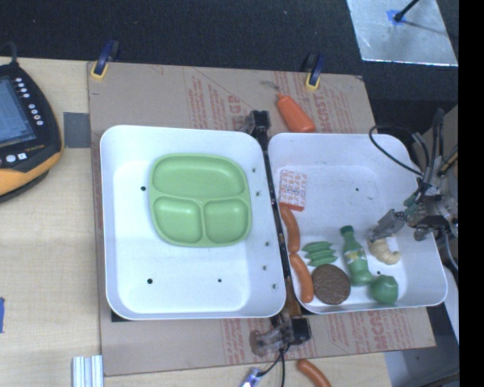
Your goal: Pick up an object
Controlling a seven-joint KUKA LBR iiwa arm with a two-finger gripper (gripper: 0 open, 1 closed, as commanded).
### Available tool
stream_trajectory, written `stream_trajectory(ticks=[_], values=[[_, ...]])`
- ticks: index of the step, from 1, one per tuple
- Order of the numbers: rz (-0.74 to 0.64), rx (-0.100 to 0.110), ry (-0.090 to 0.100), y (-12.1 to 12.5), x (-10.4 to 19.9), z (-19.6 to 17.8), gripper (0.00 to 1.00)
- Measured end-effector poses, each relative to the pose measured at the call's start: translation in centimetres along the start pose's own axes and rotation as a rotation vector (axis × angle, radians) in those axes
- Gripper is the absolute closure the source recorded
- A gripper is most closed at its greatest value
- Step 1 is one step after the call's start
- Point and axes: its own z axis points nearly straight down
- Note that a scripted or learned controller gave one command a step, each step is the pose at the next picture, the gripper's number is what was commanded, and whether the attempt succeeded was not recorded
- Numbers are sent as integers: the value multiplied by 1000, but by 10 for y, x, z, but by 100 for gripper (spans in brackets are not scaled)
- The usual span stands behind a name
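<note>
We looked down at a slant from above on the left bin (121, 216) and right bin (339, 156), the arm (436, 204) entering at three o'clock.

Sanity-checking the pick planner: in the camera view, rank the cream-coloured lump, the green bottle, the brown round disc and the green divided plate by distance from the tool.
1. Cream-coloured lump, right bin, just below the tool.
2. Green bottle, to the tool's left in the same bin.
3. Brown round disc, lower left, near the bin's front.
4. Green divided plate, in the left bin.

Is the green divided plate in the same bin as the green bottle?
No: the green divided plate lies in the left bin, the green bottle in the right bin.
</note>
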Motion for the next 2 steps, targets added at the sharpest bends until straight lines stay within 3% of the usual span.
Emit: stream_trajectory(ticks=[1, 2], values=[[-3, 3, 0, 51, 46, 105, 0], [-6, 4, -2, 51, 44, 95, 100]])
